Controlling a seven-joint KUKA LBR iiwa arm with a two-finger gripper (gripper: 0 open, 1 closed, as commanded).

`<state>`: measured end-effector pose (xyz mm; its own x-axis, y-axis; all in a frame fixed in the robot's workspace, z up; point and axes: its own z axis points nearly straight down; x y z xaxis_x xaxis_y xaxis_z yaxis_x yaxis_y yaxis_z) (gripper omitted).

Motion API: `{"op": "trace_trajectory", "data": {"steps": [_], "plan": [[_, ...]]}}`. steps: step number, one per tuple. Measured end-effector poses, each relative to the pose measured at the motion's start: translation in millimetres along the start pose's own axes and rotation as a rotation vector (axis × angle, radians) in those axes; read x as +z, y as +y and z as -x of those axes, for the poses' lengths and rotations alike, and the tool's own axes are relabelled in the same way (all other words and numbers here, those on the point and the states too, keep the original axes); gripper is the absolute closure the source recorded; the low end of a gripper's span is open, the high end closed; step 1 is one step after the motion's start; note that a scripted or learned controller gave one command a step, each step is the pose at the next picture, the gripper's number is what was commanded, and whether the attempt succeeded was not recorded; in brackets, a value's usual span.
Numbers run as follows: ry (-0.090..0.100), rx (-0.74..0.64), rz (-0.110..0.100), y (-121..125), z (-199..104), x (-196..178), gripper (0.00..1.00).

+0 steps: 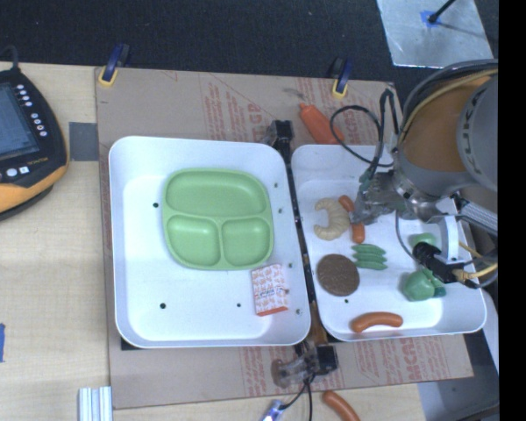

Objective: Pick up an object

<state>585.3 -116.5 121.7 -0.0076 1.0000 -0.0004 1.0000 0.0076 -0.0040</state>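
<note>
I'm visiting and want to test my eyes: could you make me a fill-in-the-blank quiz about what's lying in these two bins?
The green divided plate lies in the ____ bin.
The plate has ____ compartments.
The brown round patty lies in the ____ bin.
The sausage lies near that bin's ____ edge.

Missing words: left; three; right; front

The right bin (333, 327) holds a pale croissant (332, 218), a brown round patty (338, 274), green pea pods (369, 255), a sausage (376, 322) and a green toy (420, 285)

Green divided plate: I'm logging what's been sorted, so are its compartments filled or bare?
Bare. The green divided plate lies flat in the left bin, and all three compartments show plain green.
</note>
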Motion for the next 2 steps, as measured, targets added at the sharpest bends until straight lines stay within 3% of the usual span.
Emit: {"op": "trace_trajectory", "data": {"steps": [1,2], "plan": [[-0.001,0.002,-0.001,-31,-11,25,0.0],[0.001,0.004,-0.001,70,57,28,0.0]]}}
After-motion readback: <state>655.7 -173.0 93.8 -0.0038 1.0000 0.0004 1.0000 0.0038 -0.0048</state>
